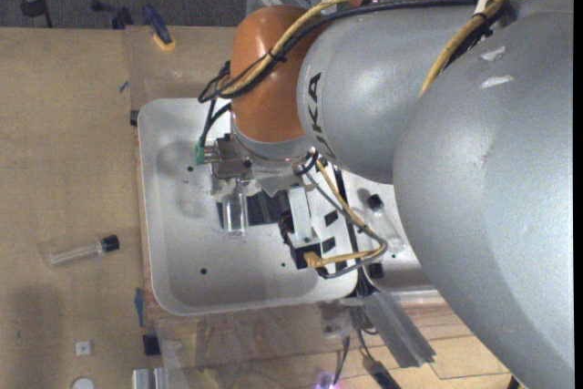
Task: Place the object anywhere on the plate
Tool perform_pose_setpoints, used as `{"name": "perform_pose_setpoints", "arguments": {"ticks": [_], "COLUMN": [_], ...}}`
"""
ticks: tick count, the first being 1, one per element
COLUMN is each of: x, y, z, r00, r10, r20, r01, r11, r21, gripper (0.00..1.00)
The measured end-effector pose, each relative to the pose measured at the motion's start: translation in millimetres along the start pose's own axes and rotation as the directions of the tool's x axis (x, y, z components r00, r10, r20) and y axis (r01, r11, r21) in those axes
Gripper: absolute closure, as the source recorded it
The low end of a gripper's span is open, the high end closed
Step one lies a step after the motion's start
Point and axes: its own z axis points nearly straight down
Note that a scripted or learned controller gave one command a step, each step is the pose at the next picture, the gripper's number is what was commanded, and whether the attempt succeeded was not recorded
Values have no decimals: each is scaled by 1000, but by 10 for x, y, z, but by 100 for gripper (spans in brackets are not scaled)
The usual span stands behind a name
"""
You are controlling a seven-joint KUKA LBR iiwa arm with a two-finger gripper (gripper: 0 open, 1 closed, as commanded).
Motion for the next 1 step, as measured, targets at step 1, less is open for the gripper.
{"name": "perform_pose_setpoints", "arguments": {"ticks": [1], "x": [-118], "y": [623], "z": [714], "r00": [959], "r10": [-284], "r20": [1], "r01": [284], "r11": [959], "r21": [-6], "gripper": [100]}}
